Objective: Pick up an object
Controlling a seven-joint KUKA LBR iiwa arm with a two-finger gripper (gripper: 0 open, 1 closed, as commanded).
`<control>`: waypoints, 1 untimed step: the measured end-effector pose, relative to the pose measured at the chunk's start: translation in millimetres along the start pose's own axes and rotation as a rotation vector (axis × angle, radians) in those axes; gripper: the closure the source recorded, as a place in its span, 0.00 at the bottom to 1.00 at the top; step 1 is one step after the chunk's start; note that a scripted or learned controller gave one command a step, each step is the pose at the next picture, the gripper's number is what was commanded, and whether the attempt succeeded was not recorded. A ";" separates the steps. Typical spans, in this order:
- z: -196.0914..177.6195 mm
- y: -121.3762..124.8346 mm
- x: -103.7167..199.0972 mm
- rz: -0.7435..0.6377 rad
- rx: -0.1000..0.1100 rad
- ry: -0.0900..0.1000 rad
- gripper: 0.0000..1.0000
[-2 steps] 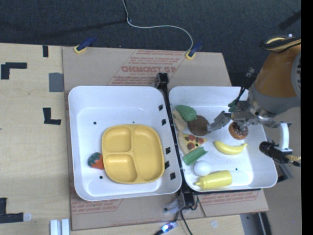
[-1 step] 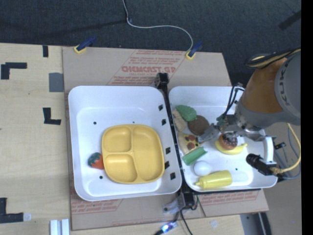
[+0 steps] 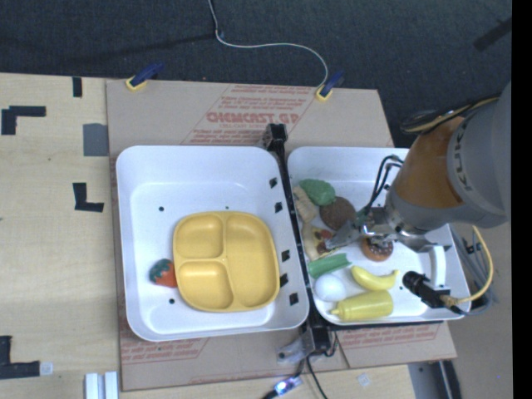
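Reaching stage: pincer point(image 3: 345, 233) low in the right bin point(image 3: 432, 314), among the clutter.
Pincer state: cannot tell.
Candidates: brown piece point(image 3: 337, 212) touching it, green stick point(image 3: 327, 264) just beside, banana point(image 3: 371, 278) near.
Progress: nothing lifted; grasp and raise remain.

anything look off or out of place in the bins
Mostly no. One small red and green piece sits apart in the left bin, touching the yellow tray, while the rest crowd the right bin. Nothing looks spilled or broken.
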State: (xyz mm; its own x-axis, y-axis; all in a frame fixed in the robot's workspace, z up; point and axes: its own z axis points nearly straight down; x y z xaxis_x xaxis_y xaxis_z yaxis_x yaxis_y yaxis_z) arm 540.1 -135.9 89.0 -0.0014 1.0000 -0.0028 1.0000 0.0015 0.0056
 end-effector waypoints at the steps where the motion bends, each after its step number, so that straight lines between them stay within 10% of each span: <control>1: -13.5 0.8 -0.7 0.000 -0.003 -0.001 1.00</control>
State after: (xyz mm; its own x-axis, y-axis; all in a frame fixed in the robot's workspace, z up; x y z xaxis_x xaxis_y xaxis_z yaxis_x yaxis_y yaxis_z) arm 540.8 -136.5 102.4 -0.0016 1.0000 -0.0041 1.0000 0.0016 0.0082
